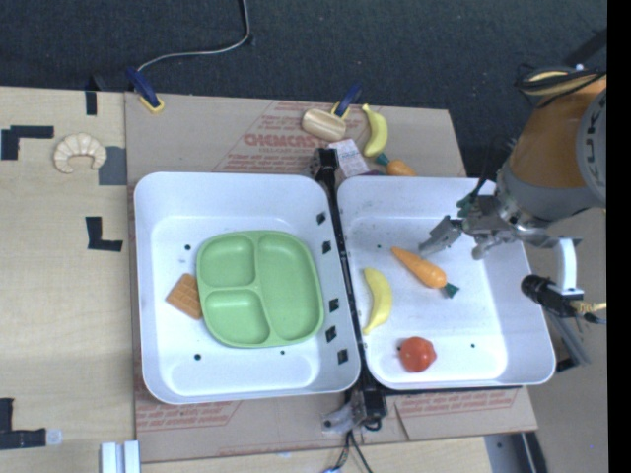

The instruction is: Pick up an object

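Your two-finger gripper (461, 240) hangs over the right white bin (513, 363) at the frame's right, its fingers spread apart and grasping nothing. Just below and left of it lies the orange plastic carrot (420, 268). A yellow plastic banana (377, 300) rests near the bin's left wall, a red plastic tomato (417, 354) lower down. The left white bin (163, 363) holds a green divided plate (260, 288).
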Motion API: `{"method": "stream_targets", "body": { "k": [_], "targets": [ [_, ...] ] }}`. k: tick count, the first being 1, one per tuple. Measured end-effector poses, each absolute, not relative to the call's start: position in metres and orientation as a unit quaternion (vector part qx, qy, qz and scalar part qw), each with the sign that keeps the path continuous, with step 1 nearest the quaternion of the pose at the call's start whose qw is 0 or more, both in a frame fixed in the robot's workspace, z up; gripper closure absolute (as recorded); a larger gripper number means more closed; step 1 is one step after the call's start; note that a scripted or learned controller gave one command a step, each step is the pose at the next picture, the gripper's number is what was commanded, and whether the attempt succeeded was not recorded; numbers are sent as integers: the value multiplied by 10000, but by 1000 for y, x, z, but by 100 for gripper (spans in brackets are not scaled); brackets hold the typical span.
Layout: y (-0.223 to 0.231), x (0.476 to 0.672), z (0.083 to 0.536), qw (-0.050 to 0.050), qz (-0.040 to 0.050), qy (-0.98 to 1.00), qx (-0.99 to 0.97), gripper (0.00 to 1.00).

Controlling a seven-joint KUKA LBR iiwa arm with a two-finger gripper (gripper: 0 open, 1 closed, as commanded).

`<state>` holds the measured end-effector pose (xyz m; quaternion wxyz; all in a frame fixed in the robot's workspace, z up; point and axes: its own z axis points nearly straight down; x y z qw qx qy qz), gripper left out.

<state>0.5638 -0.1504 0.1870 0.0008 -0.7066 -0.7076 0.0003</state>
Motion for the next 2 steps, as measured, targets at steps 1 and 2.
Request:
{"method": "stream_targets", "body": {
  "k": [1, 2],
  "targets": [
    [-123, 576, 86, -10, -9, -7076, -7066, 0],
    [-125, 576, 96, -28, -5, -7073, -7069, 100]
  ]
}}
